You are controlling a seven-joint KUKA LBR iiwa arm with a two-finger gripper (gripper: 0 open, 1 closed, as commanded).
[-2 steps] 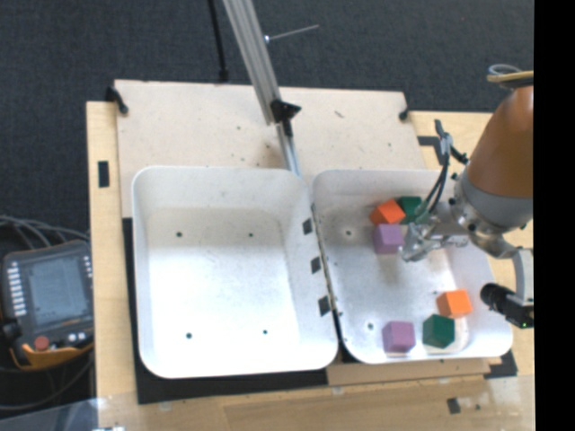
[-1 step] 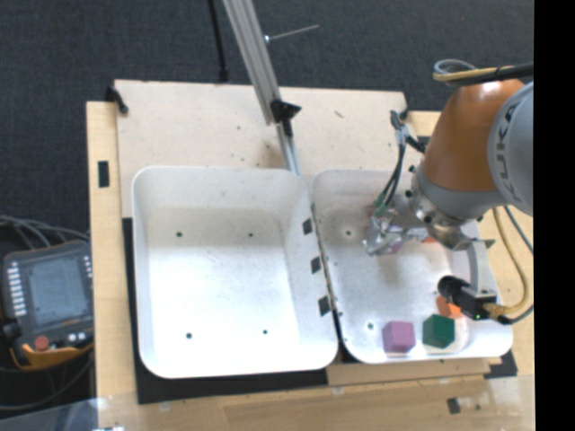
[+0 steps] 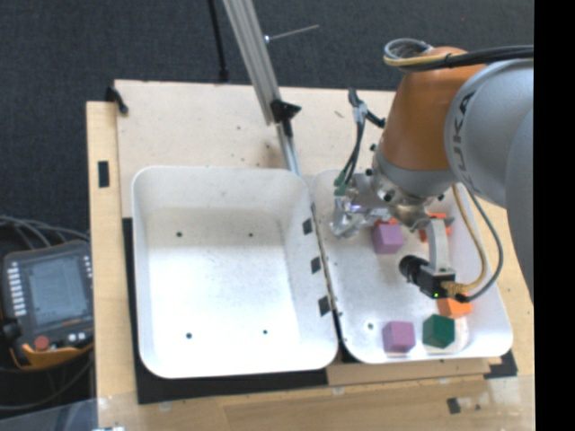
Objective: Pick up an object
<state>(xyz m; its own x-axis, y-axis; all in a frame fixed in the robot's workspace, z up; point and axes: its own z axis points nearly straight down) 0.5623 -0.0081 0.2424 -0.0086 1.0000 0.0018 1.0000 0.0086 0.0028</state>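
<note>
Over the right bin's far-left part [image 3: 355, 317], jaws [image 3: 346, 218] low; width cannot be told. Purple block [image 3: 388, 238] just right of them, not held. Judgement: shift right, centre over it, then descend. Second purple block [image 3: 398, 335], green block [image 3: 438, 331] near edge.

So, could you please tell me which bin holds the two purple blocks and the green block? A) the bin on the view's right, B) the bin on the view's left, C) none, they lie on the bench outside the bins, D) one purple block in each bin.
A: both purple blocks and the green block lie in the right bin, under the arm.
</note>
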